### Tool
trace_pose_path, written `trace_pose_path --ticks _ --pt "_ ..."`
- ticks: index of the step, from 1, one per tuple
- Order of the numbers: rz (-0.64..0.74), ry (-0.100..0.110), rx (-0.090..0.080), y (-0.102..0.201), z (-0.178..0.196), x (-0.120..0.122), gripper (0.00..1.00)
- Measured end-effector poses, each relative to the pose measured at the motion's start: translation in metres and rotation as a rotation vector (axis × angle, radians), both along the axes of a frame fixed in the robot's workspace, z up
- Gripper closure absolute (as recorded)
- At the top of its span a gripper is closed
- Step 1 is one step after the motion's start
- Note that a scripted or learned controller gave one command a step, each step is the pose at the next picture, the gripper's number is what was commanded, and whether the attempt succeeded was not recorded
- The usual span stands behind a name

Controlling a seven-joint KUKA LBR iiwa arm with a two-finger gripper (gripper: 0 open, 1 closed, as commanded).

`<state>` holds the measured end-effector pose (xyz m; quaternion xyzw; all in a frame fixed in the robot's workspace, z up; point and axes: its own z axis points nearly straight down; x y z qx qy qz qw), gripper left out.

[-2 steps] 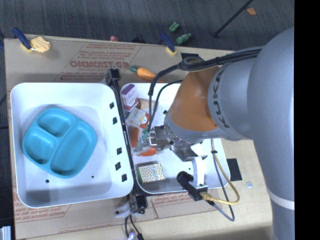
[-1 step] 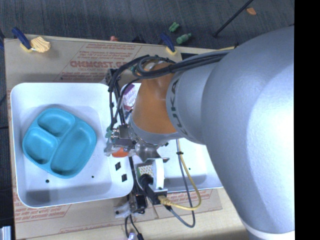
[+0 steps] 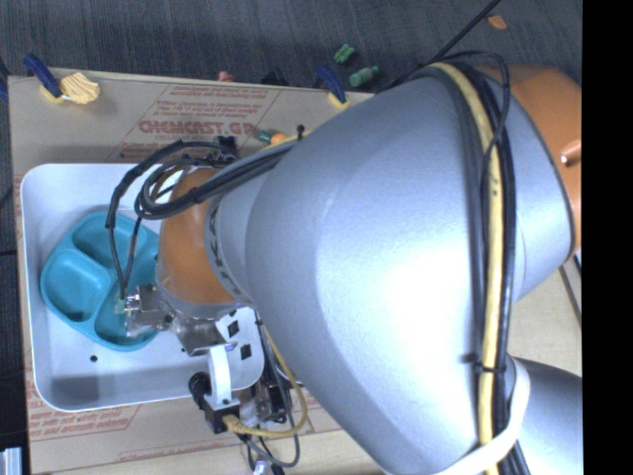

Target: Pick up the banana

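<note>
A: Looming across most of the view is the arm point(image 3: 396, 265), a smooth, matte grey shell, broad and rounded like a cone, with black and yellowish cables point(image 3: 490, 216) running down its flank.

B: And the orange band point(image 3: 188, 260) is showing just above the wrist, glossy and curved, sitting over the left white bin point(image 3: 40, 265).

A: Right. That bin is a shallow tray with rounded corners and a plain, smooth plastic floor. Lying in it is a teal dish point(image 3: 74, 280), soft-edged, with a scooped hollow, looking like moulded plastic.

B: What about the tool?

A: The wrist hardware point(image 3: 223, 359) is hanging over the bin's near edge, a blocky cluster of metal, white plates and tangled wires. The tool's working end is hidden under it, so I cannot tell how it is standing, nor whether anything is in it.

B: And the banana?

A: I cannot make it out; the arm is covering much of the bin and everything to the right of it.

B: Around the bin?

A: Brown cardboard point(image 3: 198, 117) with red printing is lining the table, flat and matte. Blue clips point(image 3: 40, 72) are gripping its far edge, and dark ribbed flooring point(image 3: 148, 18) is running beyond.
</note>
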<state>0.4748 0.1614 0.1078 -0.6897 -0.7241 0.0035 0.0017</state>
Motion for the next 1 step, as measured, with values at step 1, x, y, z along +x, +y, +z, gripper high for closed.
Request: trace_pose_path --ticks 1 --pt "-0.003 0.002 -0.004 -0.0025 0.0088 0.0005 1.00"
